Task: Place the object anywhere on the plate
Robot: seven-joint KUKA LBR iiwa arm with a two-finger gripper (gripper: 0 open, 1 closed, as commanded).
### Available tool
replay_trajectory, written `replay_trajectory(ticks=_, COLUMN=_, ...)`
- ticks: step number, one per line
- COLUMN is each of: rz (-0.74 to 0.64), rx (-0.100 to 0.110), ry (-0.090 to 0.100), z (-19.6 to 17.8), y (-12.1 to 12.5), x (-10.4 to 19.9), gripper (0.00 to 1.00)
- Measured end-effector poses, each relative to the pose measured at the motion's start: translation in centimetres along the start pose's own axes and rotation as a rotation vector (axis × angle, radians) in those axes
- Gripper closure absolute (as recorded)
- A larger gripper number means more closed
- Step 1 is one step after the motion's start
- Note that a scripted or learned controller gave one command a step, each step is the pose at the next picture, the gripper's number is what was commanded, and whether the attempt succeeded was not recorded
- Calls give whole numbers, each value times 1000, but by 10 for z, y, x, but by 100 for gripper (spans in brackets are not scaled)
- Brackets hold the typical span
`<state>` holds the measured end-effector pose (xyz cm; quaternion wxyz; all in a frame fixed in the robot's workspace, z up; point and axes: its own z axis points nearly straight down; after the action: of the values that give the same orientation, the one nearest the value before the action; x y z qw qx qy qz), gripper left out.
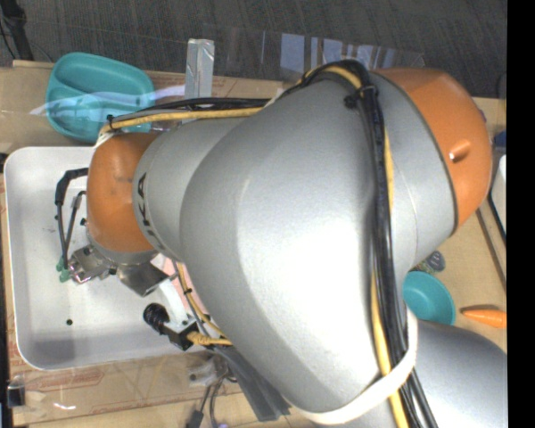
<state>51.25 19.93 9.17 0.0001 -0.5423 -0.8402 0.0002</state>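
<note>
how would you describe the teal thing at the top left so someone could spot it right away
Start from the big grey arm across the middle, then go to the left white bin under its orange wrist band. Just beyond that bin's far edge, on the bench, sits the teal scoop-shaped object, partly crossed by a yellow cable. It is larger than the small teal bowl at the right, beside an orange piece.

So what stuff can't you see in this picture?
- The plate: the big grey arm covers most of both bins in the camera view, so I cannot find it.
- The object to place: hidden for the same reason.
- The left bin: its right part is behind the arm.
- The teal bowl: partly behind the arm.
- The orange thing: cut off at the right.
</note>
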Motion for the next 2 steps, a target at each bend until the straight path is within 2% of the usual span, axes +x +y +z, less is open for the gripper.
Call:
replay_trajectory(ticks=1, rz=-297, rx=-1, ry=-2, z=-83, y=0, x=-75, gripper=100)
replay_trajectory(ticks=2, rz=-195, rx=0, ry=1, z=-11, y=-17, x=-13, gripper=100)
